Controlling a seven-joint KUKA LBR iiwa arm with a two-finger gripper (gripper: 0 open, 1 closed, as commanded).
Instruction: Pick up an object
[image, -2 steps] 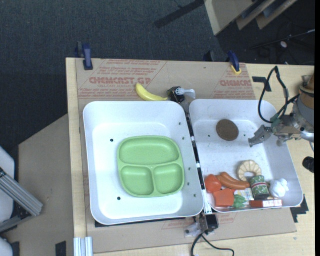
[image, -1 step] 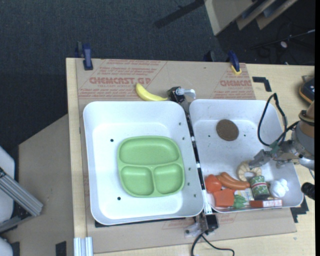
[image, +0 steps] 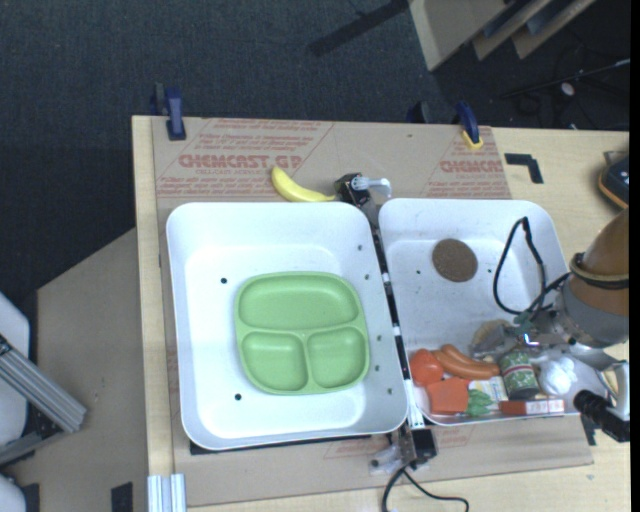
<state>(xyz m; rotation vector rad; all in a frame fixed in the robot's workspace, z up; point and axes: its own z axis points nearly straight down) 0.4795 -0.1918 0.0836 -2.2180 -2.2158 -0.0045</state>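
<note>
Hovering gripper (image: 522, 345) above glossy can (image: 519, 375), smooth sausage (image: 470, 361), round cork disc (image: 455, 260)

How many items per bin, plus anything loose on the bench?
Left white bin: 1, a green three-compartment plastic tray.
Right white bin: 1 brown round disc, plus a cluttered pile of toy food near the gripper, too jumbled to count.
Bench: 1 yellow banana.
Total clearly countable: 3.

glossy white plastic bins (image: 200, 300), matt green plastic tray (image: 300, 330), brown cardboard bench sheet (image: 240, 150)
</note>
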